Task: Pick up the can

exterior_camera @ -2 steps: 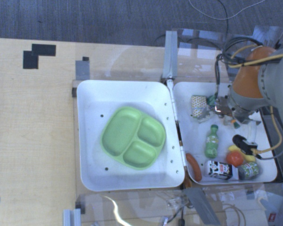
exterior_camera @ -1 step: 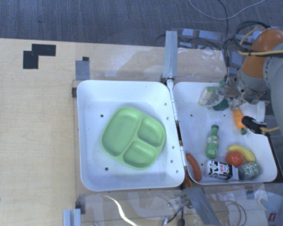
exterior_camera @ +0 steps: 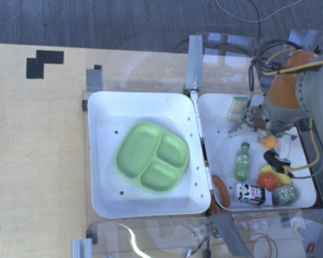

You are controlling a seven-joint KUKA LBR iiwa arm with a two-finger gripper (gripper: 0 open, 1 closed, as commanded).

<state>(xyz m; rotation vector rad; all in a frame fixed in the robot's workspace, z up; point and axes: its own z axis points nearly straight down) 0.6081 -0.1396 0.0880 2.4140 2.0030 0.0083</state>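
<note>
The can, greenish grey, lies on its side in the front right corner of the right bin. It rests beside a black-and-white carton and just in front of a red tomato. My gripper hangs over the back half of the same bin, well behind and to the left of the can. It is near a green-and-white patterned packet. Nothing shows in its grasp.
A green bottle lies mid-bin, below the gripper. A brown sausage sits at the front left wall, a yellow piece by the tomato, and a small orange ball under the wrist. The left bin holds a green divided plate.
</note>
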